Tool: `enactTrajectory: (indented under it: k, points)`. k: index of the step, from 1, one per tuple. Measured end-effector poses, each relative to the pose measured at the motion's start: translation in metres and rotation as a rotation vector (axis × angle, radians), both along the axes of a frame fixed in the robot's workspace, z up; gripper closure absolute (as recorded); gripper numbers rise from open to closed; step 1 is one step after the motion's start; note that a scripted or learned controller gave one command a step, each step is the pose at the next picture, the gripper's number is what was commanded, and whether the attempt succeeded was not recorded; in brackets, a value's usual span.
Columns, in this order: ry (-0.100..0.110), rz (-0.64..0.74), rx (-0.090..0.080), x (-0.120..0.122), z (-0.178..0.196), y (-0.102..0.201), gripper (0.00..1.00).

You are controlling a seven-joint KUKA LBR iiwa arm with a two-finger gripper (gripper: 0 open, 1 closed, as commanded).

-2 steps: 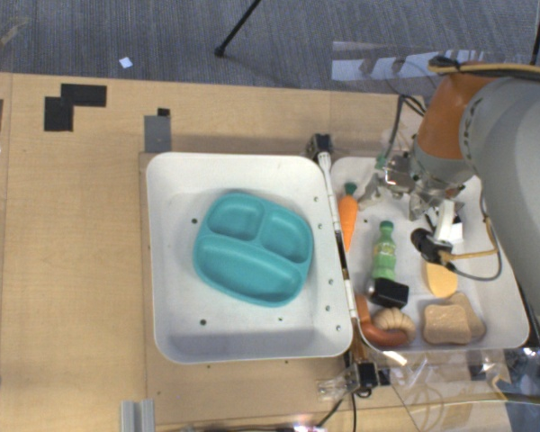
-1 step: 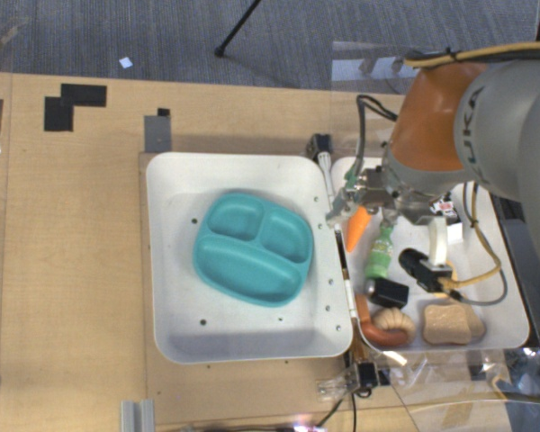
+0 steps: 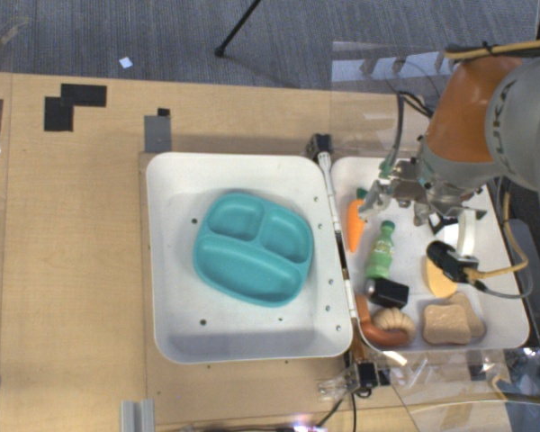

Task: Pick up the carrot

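The orange carrot (image 3: 354,226) lies along the left wall of the right bin (image 3: 518,324), its length pointing up and down the view. My gripper (image 3: 412,202) hangs over the upper middle of that bin, to the right of the carrot and a little higher in the view. The grey wrist and orange band above cover much of it. Nothing shows in its grasp.
A green bottle (image 3: 380,250) lies just right of the carrot, with a black block (image 3: 389,292) and a sausage (image 3: 384,330) below it. A bread piece (image 3: 450,322) and a yellow slice (image 3: 441,281) sit at the lower right. The left bin (image 3: 166,241) holds a teal divided plate (image 3: 253,247).
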State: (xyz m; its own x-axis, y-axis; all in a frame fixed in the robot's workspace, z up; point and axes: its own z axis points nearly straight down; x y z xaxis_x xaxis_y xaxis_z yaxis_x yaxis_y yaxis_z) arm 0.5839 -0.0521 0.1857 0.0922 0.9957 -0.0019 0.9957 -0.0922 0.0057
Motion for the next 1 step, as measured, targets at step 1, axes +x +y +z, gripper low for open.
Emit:
enactTrajectory:
  k: [1]
  points:
    - [0.001,-0.223,0.005,0.0117,-0.0007,0.0404,0.0]
